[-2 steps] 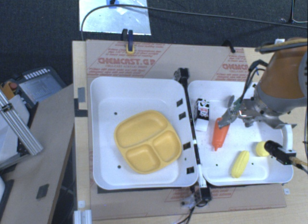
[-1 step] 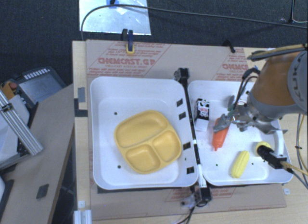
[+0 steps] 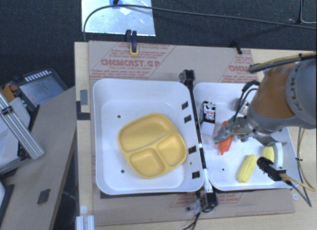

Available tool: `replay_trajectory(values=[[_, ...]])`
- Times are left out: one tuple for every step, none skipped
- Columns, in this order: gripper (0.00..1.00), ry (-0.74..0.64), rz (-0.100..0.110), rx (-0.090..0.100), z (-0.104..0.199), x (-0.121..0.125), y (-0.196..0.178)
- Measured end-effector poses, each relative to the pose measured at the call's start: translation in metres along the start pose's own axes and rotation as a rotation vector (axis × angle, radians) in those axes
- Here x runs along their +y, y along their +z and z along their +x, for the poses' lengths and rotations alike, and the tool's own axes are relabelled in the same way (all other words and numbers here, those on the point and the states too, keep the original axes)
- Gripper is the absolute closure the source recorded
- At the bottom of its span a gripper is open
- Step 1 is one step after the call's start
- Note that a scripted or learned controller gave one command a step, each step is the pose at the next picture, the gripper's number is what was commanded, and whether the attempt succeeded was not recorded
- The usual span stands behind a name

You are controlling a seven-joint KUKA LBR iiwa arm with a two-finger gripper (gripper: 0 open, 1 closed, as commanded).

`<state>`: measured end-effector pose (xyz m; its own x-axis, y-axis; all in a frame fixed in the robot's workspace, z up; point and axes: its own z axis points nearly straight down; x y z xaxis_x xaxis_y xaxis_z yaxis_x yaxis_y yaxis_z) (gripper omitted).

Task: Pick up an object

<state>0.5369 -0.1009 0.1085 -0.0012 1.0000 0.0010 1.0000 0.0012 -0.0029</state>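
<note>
In the right bin, an orange carrot-shaped toy lies left of centre. My gripper is low over its upper end, touching or nearly touching it, and hides part of it. A yellow corn cob lies near the bin's front edge. A second small yellow piece sits just right of the corn, partly hidden by the wrist. A small black-and-white carton stands at the bin's back left, apart from the gripper.
The left bin holds a yellow divided plate. A black divider strip runs between the bins. The grey and orange arm covers the right bin's back right. A cardboard sheet lies under both bins.
</note>
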Motion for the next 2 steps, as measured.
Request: replay_trajectory(values=[[1.0, 0.0, -0.009, -0.003, -0.001, 0.002, -0.014], [1.0, -0.003, -0.007, -0.002, 0.008, 0.001, -0.063]])
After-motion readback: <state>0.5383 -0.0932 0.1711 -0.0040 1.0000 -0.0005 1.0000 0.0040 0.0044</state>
